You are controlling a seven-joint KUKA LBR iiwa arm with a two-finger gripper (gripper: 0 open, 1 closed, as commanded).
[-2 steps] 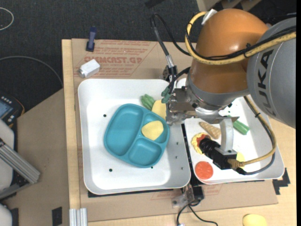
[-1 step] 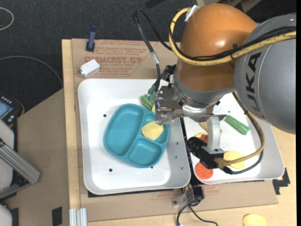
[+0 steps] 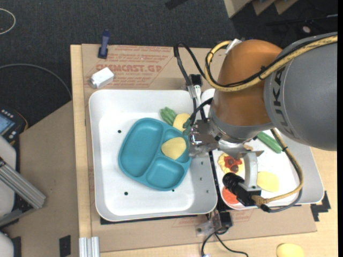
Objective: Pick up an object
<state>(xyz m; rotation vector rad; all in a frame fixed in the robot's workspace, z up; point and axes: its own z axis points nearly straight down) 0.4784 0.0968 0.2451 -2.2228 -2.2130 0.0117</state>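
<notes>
A teal divided plate [image 3: 147,157] lies in the left bin [image 3: 107,191]. On the plate's right compartment rests a pale yellow piece [image 3: 172,148]. Just behind it, by the bin's right wall, lie a green piece [image 3: 169,114] and another yellow piece [image 3: 182,121]. My gripper [image 3: 194,138] hangs low over the plate's right edge, right beside the pale yellow piece. The big orange and grey wrist hides most of it. I see nothing held in it.
The arm covers much of the right bin [image 3: 311,189], where a green piece [image 3: 269,142], a yellow piece [image 3: 268,181] and red-orange pieces [image 3: 231,197] show. A white block [image 3: 102,77] and a blue thing [image 3: 104,43] lie on the cardboard behind the left bin.
</notes>
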